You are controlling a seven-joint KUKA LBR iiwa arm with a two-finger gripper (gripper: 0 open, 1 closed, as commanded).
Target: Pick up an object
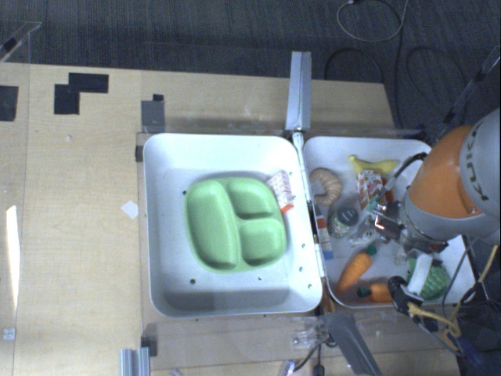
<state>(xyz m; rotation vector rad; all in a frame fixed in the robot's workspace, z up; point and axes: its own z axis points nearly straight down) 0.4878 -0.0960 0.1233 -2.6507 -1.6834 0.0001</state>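
The end effector (381, 219) hangs low over the right bin (415, 144), just right of the carrot (355, 269) that lies near the bin's front edge. Whether it is open or closed cannot be told, since the orange-banded arm (454, 178) covers much of it, and nothing can be seen held in it. Close around the carrot lie the likely targets: a small round jar (343, 219) just behind it, a doughnut-like pastry (326, 185) further back, a banana (373, 164) by the bin's back wall, and a green-and-white item (427, 277) to its right. Well left of the carrot, the other bin (156, 233) holds a green divided tray (235, 223) with a small wrapper (281, 188) at its back corner.

To do this pick well, I would choose one object with free space on both sides, centre over it, and descend straight. The clutter here is tight, so a neighbour could be nudged or caught.
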